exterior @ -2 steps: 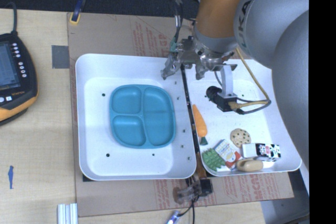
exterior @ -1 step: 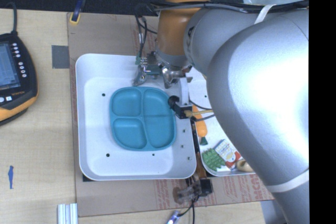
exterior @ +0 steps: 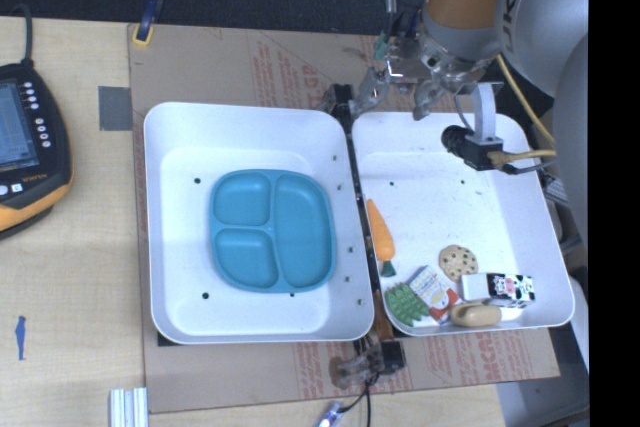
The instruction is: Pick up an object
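From the camera view above the bench, the gripper (exterior: pixel 402 87) hangs over the far edge of the right bin (exterior: pixel 450 195), close to the seam where the two bins meet. I cannot tell whether it is released or clenched, because the metalwork there is too tangled to read. Nothing shows in its grasp.

The things to pick from lie well away from it, gathered in the near part of that same bin. An orange carrot (exterior: pixel 380 230) lies lengthwise against the left wall. Nearer and to the right of it are a round cookie (exterior: pixel 458 261), a green piece (exterior: pixel 403 303), a small printed packet (exterior: pixel 432 286), a black-and-white carton (exterior: pixel 505 288) and a tan roll (exterior: pixel 476 315). The last four are crowded into the near corner, touching or overlapping. The left bin (exterior: pixel 180 215) holds a blue divided plate (exterior: pixel 272 229), lying flat.

To my eye the step in hand is choosing a target and travelling to it. The cookie looks the kindest choice: it sits a little apart, with bare floor on its far side. The carrot hugs the wall, so one side of a grasp there would be cramped. The corner cluster risks a nudge or a double grab. I would come straight down, centred, and close across the narrow width.
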